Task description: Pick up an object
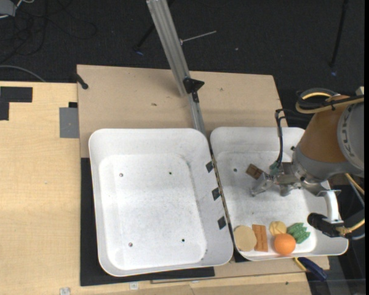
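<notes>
Brown block (small) beside tool

My arm is grey, with a broad orange band above the wrist. A black cable runs down beside the band, and yellow and black cables loop above it. My pincer is grey metal on a grey wrist block.
</notes>
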`<state>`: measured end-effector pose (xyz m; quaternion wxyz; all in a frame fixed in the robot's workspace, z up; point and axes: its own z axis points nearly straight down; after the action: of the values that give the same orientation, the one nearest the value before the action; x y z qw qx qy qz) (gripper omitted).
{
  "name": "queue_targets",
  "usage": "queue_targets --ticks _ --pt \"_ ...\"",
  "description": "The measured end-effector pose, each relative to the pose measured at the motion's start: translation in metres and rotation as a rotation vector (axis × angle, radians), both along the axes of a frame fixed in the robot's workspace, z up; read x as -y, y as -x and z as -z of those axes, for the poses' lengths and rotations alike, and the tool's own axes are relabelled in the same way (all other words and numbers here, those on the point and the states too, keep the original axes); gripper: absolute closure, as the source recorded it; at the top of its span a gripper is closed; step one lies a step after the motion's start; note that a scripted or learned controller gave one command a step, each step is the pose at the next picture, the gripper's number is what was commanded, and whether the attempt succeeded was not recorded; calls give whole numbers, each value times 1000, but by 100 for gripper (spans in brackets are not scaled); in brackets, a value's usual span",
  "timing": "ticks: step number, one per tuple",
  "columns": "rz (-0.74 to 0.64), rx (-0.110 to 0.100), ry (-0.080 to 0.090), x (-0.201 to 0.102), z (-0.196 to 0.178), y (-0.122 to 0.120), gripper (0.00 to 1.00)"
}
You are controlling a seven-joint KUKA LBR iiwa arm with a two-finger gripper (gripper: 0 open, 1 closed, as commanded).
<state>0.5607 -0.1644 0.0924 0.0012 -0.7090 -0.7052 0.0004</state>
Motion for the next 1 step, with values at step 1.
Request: queue_targets --ticks 1 --pt "5 -1 -1 1 -10 0 100"
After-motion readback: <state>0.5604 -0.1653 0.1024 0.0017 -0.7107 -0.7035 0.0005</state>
